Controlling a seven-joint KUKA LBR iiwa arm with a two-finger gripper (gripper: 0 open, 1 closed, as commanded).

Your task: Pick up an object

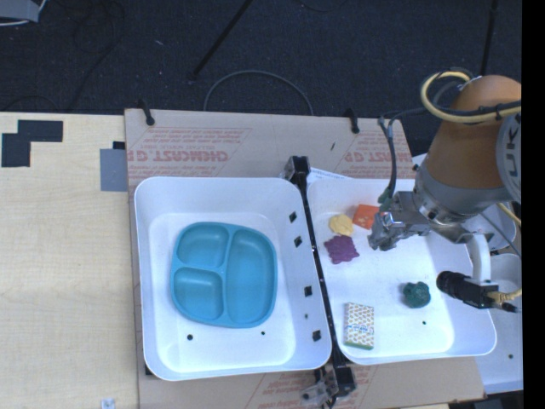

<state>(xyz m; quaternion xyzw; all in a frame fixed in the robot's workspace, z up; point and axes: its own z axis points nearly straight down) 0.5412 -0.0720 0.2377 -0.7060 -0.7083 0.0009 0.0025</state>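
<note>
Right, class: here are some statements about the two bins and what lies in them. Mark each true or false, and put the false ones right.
1. The blue tray lies in the left bin. True.
2. The purple piece lies in the left bin. False: it lies in the right bin, just below the yellow piece.
3. The gripper is over the right bin, near the orange piece. True.
4. The green ball sits on the blue tray. False: it sits on the floor of the right bin.
5. The patterned block lies near the front of the right bin. True.
6. The blue tray has one single compartment. False: it is split into three.
</note>
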